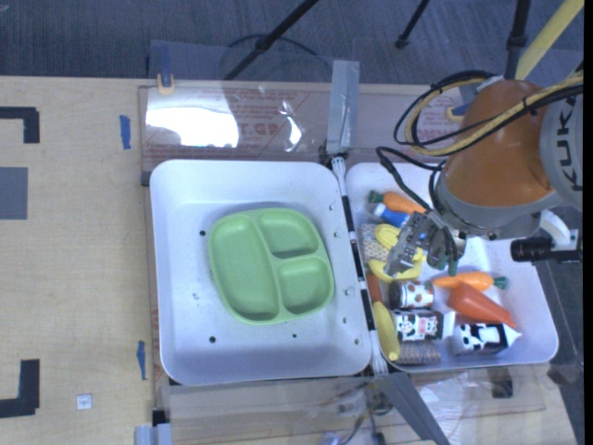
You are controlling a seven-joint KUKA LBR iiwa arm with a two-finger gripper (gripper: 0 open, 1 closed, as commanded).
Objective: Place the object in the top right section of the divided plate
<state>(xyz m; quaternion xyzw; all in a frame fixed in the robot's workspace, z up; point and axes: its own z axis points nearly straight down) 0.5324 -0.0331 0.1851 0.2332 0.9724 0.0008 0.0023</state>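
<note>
Object to move isn't named for us, so we read it as whichever toy the claw [414,246] is over in the right bin [537,327]. The claw hangs above the clutter near that bin's left wall, just over a yellow piece [387,269], maybe a banana or corn. We cannot tell if it is spread or clenched, or whether anything sits between its tips; too much blur and overlap there.

Candidates in that bin: the yellow piece, an orange carrot [475,302], a small jar [413,295], a black-and-white carton [484,337], a patterned box [417,325]. All look like small plastic play food, so our guess is light, stiff, smooth and a bit slippery. Nothing fragile.

Grasp advice, as a judgement: take the yellow piece across its narrow width near the middle, since curved ends will squirt out. Its long axis seems to run roughly up-down in the camera view, along the bin wall, but it is partly hidden by the claw. The carrot lies with its long axis left-right, slanting down toward the right.

Divided plate [270,264] is green, in the left bin [176,211], nothing in it. Target top right section [287,233] is the smaller upper compartment nearest the right bin. The task's thing is not yet there.
</note>
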